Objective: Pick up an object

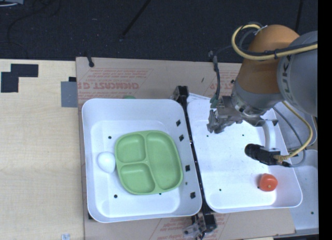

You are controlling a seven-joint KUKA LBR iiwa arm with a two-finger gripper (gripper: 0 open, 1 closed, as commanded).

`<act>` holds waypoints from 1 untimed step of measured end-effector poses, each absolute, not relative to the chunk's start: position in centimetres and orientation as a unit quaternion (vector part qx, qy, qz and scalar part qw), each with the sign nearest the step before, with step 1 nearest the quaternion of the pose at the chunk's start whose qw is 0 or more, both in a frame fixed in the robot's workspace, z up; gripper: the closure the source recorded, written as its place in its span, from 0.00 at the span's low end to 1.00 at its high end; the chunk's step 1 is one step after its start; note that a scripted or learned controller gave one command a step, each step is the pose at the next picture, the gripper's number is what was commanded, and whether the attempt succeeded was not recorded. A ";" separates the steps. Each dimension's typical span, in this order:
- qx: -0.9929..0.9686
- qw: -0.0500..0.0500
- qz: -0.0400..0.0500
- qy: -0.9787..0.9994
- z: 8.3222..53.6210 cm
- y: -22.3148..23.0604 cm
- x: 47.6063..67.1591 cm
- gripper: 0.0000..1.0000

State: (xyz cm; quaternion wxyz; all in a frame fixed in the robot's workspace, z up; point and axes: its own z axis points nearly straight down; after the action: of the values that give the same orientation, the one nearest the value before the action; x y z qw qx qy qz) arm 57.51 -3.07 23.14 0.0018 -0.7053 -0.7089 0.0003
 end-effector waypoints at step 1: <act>-0.706 0.001 0.001 -0.708 22.1 1.4 58.6 1.00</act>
State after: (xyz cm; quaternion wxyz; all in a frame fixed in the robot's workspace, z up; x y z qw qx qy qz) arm 58.60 1.42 22.10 0.0011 -0.7062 -0.7080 0.0008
